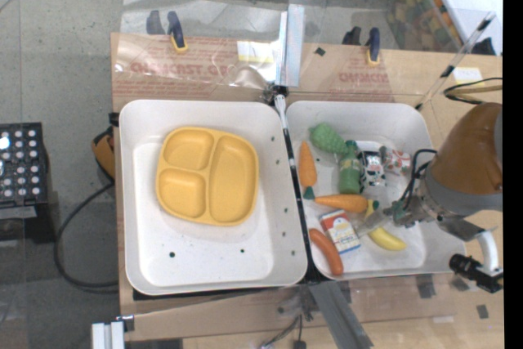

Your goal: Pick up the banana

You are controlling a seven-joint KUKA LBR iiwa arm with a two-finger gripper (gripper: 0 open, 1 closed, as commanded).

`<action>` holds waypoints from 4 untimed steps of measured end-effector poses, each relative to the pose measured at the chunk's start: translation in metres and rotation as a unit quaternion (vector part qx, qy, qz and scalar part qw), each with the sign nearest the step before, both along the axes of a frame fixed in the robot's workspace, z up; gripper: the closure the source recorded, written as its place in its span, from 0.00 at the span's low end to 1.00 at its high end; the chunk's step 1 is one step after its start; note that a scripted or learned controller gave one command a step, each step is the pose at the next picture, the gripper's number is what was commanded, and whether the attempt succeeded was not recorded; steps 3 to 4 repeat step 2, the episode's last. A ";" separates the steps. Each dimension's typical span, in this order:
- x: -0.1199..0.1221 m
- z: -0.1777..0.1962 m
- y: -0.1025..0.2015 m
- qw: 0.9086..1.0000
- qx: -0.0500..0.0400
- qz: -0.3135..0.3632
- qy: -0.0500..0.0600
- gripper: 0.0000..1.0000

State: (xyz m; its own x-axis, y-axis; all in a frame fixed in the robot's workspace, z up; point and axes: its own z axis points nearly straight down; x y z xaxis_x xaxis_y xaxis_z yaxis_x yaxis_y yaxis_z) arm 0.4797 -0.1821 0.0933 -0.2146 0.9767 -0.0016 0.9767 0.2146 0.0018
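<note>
Two white bins sit side by side; the banana (387,239) lies at the lower right of the right bin (409,117), just right of a small carton (341,231) and below a carrot (341,202). We recommend a vertical descent centred on the banana's curve, with clearance from the carton and the bin wall. The gripper (400,212) hangs just above the banana's upper end, amid clutter. We cannot tell how far it is open, nor whether it touches anything.
</note>
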 end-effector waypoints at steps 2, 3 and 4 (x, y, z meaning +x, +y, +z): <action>0.040 0.082 0.018 0.989 0.000 -0.145 0.002 1.00; 0.040 0.082 0.018 0.989 0.000 -0.145 0.002 1.00; 0.040 0.082 0.018 0.989 0.000 -0.145 0.002 1.00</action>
